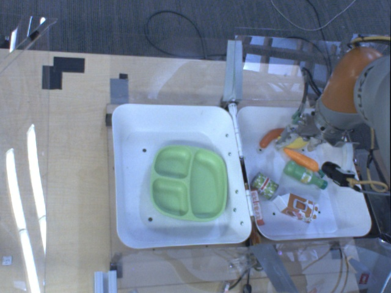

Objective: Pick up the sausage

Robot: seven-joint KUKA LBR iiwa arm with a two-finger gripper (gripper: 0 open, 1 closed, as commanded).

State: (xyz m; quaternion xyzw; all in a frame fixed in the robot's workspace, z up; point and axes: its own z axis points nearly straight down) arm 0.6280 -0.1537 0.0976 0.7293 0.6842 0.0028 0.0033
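Arm low over the right bin (pixel 351 224), its gripper (pixel 303 129) among the toy food.

The sausage (pixel 270 138) lies just left of the gripper, apart from it as far as can be seen; whether the gripper is open or closed cannot be told. A yellow piece (pixel 295 143) sits directly beneath it, a carrot (pixel 301 159) and green bottle (pixel 303 175) just below, a small can (pixel 264 185) lower left. A green divided plate (pixel 189 182) rests far left in the other bin (pixel 131 224).
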